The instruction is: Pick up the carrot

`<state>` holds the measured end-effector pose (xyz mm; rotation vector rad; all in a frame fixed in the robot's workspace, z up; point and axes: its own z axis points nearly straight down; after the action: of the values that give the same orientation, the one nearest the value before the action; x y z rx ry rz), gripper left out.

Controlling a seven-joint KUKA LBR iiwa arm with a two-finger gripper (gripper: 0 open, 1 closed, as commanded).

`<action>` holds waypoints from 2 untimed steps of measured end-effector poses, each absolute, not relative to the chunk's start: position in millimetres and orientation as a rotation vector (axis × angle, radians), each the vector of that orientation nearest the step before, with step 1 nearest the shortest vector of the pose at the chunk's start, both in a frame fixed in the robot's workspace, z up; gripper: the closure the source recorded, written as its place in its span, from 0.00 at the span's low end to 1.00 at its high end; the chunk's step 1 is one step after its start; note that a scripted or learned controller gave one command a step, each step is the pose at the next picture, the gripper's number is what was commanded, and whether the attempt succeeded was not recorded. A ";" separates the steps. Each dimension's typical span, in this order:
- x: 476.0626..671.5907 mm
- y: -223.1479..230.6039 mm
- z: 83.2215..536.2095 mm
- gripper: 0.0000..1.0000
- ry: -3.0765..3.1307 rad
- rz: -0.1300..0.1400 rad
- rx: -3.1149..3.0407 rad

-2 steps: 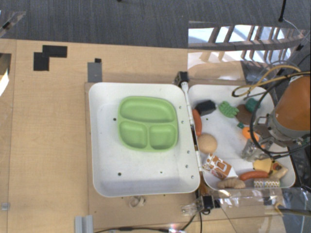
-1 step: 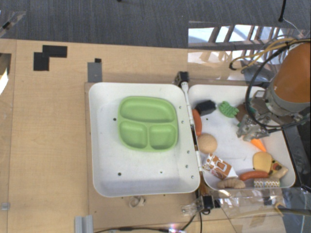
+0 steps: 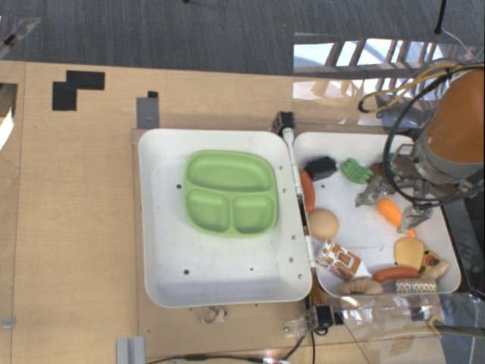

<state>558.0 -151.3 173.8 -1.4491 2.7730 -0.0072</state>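
Note:
The carrot [image 3: 389, 213] is a short orange piece lying on the floor of the right bin [image 3: 356, 233], towards its right side. My gripper [image 3: 392, 207] hangs low over it from the right, below the orange wrist band. One grey finger [image 3: 370, 196] stands to the carrot's upper left and the other to its lower right. The fingers are open and straddle the carrot with a gap on each side. The carrot still rests on the bin floor.
The right bin also holds a black block [image 3: 320, 167], a green toy [image 3: 354, 171], a red sausage [image 3: 307, 192], a beige ball [image 3: 323, 223], a snack packet [image 3: 339, 258] and a yellow wedge [image 3: 409, 252]. A green divided plate [image 3: 229, 192] lies in the left bin [image 3: 167, 271].

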 end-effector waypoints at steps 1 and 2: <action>612.0 -205.3 108.9 0.00 2.817 -0.038 -1.335; 616.2 -205.4 123.9 1.00 2.809 -0.048 -1.327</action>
<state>616.2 -205.4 123.9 -1.3268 2.8089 -0.0478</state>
